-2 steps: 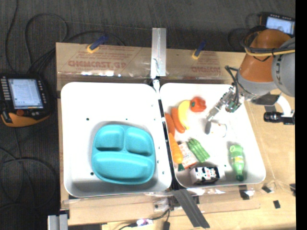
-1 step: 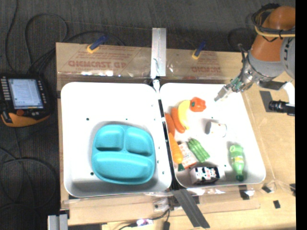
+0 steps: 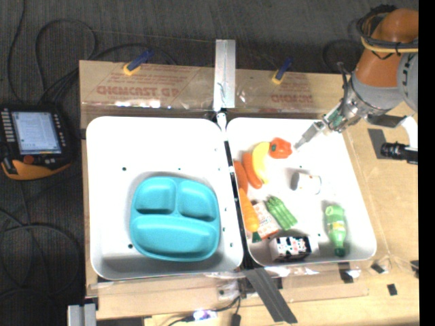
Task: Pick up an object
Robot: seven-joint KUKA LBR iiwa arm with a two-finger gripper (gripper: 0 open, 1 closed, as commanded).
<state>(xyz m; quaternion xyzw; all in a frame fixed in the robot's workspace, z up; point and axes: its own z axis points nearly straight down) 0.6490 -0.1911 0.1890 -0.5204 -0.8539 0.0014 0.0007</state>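
Observation:
The right bin (image 3: pixel 353 182) holds several items: a red-orange pepper (image 3: pixel 280 147) lying against a yellow banana (image 3: pixel 258 162), a carrot (image 3: pixel 240 176), a green vegetable (image 3: pixel 281 212), a green bottle (image 3: pixel 335 228), a small white cup (image 3: pixel 303 180) and a black-and-white box (image 3: pixel 292 245). My gripper (image 3: pixel 304 138) reaches in from the upper right, slanted down and to the left. Its narrow tip sits just right of the pepper, over the bin's back part. I see nothing held in it.
A blue divided tray (image 3: pixel 175 216) lies in the left bin (image 3: pixel 109 155). An orange packet (image 3: pixel 250 217) rests along the divider in the right bin. A tablet (image 3: pixel 34 136) lies off the bench at the left. Clamps and tape edge the bench's back.

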